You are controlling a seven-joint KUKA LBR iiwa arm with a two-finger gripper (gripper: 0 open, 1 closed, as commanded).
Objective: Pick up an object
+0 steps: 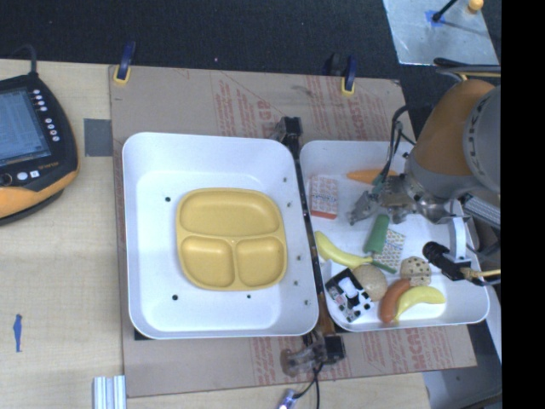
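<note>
The metal claw (368,208), fingers spread apart, hangs over a smooth green cylinder (377,233) among crowded plastic foods in the glossy right bin (477,313), near its far edge.

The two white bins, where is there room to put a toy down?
Left bin: bare white floor all around the yellow divided tray. Right bin: crowded along the front with bananas and other toys; the gripper hangs over its middle.
</note>
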